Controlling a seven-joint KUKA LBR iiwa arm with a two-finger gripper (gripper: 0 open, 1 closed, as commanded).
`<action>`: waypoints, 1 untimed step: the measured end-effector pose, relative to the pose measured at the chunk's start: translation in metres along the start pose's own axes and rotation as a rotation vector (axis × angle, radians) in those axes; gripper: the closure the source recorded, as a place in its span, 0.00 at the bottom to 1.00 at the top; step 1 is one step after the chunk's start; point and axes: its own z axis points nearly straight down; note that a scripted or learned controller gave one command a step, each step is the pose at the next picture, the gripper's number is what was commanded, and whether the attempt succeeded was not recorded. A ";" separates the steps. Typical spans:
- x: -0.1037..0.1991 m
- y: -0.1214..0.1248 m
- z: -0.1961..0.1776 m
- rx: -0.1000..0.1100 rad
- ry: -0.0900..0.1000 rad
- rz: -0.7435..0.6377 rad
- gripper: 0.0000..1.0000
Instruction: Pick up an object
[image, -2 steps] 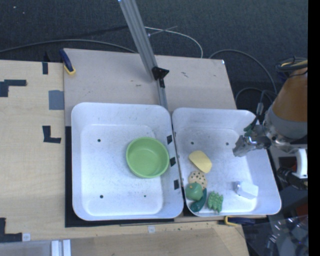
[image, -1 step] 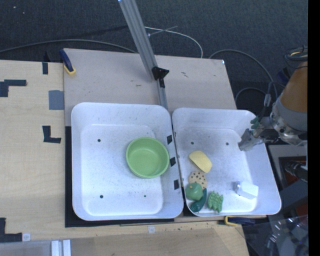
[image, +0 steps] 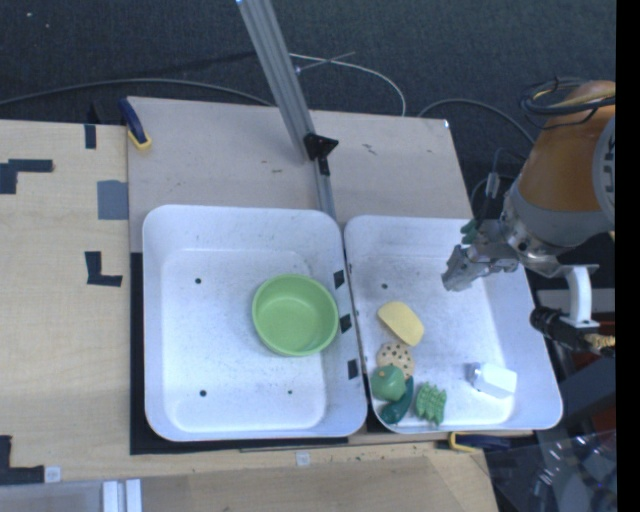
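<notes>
My gripper hangs over the upper right part of the right bin, its grey fingers pointing down and to the left. Below and to its left a yellow oval object lies on the bin floor. Near the bin's front edge sit a tan spotted piece, a dark green toy and a light green leafy toy. A small white block rests at the front right. Nothing is seen between the fingers.
The left bin holds a green bowl right of its middle. A grey metal pole slants down from the top to the bins' shared wall. Cables run across the dark floor behind the bench.
</notes>
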 end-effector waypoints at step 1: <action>0.060 0.009 0.012 0.002 0.000 0.000 1.00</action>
